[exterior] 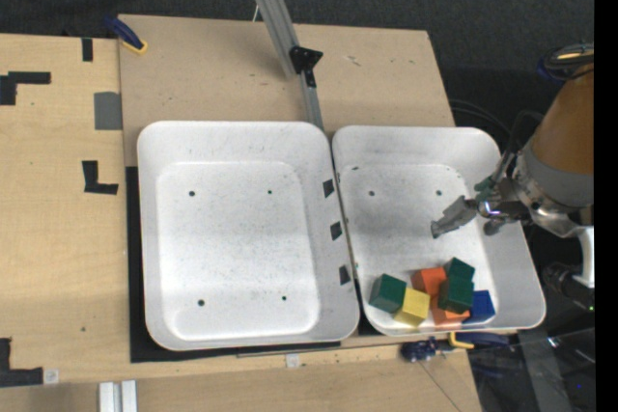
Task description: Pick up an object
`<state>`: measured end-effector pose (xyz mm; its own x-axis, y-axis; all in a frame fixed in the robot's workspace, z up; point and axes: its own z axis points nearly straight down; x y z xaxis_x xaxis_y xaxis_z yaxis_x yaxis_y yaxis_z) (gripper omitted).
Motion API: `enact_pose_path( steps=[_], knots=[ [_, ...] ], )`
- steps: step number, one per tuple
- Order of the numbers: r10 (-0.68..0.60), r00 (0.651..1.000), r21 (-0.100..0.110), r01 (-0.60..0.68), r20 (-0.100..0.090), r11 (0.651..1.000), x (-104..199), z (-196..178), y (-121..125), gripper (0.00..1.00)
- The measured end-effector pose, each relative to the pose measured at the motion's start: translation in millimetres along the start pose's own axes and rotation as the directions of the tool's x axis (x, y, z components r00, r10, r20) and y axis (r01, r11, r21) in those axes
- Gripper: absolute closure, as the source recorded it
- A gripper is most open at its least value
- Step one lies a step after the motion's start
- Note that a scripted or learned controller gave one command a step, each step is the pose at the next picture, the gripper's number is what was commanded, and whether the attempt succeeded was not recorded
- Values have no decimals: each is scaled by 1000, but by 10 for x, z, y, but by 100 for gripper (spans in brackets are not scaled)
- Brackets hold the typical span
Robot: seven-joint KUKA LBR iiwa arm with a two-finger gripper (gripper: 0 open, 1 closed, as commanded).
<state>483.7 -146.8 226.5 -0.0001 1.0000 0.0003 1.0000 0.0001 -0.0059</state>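
Note:
Several small blocks lie clustered in the near corner of the right bin (406, 159): a green block (388, 290), a yellow block (415, 305), an orange block (430, 280), a dark green block (460, 282) and a blue block (482, 306). My gripper (470, 223) hangs over the right side of that bin, just behind the cluster and apart from it. It is open, with nothing between its fingers. The grey arm with its orange band (570, 135) reaches in from the right edge.
The left bin (232, 236) sits beside the right one, sharing a middle rim. A slanted metal pole (275, 5) crosses the bench behind the bins. A blue clip (126, 33) lies at the far left, and a blue clamp (425, 349) sits below the right bin.

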Motion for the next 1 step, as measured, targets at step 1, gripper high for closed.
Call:
enact_pose_path(
  steps=[1],
  knots=[
    [-1,1000,1,1,-1,1000,61,558,75,0]
  ],
)
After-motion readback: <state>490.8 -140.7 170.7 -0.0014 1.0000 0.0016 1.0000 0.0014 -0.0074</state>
